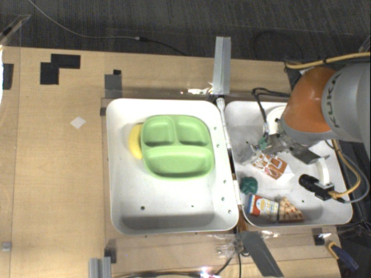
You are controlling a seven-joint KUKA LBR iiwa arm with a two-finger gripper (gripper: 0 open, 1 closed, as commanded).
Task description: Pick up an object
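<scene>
Orange-white packet (271,166) lies flat, long axis upper-left to lower-right; jaws (264,147) above it, state unclear.

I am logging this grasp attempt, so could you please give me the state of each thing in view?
Green divided plate: upright in left bin, covering part of a yellow object.
Gripper: low in right bin, over a small packet.
Green lump: lying loose.
Printed box: lying flat.

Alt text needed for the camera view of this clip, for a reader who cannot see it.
The grey-and-orange arm reaches into the right bin, its gripper low beside a brown snack packet, a teal object and a carton. The left bin holds a green divided plate over a yellow object.
</scene>
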